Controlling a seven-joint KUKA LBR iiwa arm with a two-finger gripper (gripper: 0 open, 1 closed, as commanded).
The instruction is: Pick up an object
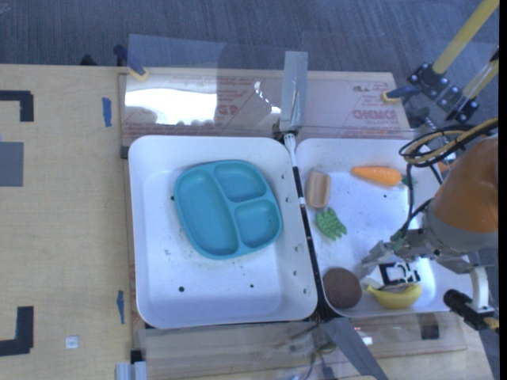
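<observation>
— Blue is the divided plate [228, 208], alone in the left bin [150, 236]. What lies in the right bin [360, 204]?

— I take the banana [396, 294] as landmark. It is yellow and lies near the front edge of the right bin. Touching it on its left is a brown round object [341, 286]. Farther back from the banana, toward the wall between the bins, is a green leafy toy [330, 223], and just behind that a tan piece like bread [318, 188]. Well behind the banana, near the back wall, lies an orange carrot [377, 176].

— And the arm?

— The gripper [394, 266] is low, directly over the banana, with a black-and-white marker just above the fruit. The orange band [473, 187] is to the right of it.

— The fingers?

— I cannot tell if they are wide or narrow. Nothing is seen between them. The banana lies on the bin floor.

— The worktop [55, 236]?

— Light wood, left of the bins, with black marks.
</observation>
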